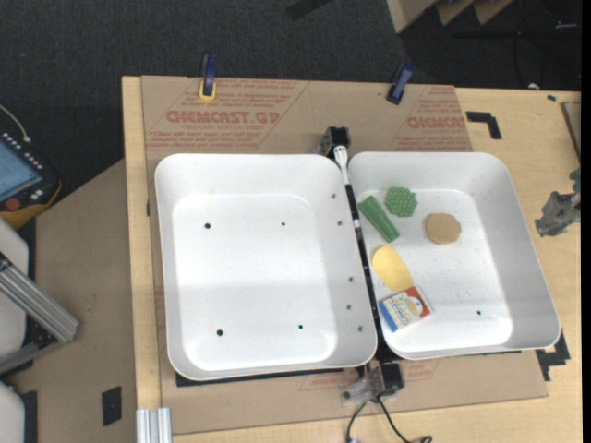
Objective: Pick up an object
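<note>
closest to the lens, at the right bin's (517,238) near edge, lies a small red, white and blue packet (404,308), with a yellow lemon-like piece (391,268) just above it. farther back sit a green bar (378,218), a knobbly green round (401,200) and a tan disc (443,229). beside it, the left bin (185,247) shows bare white floor. at the tabletop's (277,109) right edge a grey part, maybe the fingers (557,212), peeks in; i cannot tell their state.
</note>
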Action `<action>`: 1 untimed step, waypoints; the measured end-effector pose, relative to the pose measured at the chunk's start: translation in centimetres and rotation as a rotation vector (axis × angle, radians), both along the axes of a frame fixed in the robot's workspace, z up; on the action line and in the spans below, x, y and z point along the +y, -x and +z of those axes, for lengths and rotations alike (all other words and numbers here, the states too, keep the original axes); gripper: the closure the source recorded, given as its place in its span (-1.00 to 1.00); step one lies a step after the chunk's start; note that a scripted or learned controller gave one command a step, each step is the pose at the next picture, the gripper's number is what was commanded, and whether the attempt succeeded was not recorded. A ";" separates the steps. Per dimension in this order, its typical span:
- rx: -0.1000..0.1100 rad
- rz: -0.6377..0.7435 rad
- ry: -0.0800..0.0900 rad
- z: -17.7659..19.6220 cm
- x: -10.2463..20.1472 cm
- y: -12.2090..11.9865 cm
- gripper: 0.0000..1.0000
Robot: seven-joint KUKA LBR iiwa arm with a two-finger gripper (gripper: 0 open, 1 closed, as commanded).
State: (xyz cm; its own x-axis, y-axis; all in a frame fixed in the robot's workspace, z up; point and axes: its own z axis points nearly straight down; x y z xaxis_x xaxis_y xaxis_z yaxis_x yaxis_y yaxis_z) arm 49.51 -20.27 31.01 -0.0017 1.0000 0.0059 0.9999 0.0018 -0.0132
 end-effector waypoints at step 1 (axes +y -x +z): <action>-0.021 0.007 0.006 4.7 7.8 -1.2 1.00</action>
State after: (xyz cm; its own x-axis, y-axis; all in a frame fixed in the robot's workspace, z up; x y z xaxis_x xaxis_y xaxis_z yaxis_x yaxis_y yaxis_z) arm 50.70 -12.50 35.72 -0.0088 1.0000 -0.0004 0.9999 0.0088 0.0075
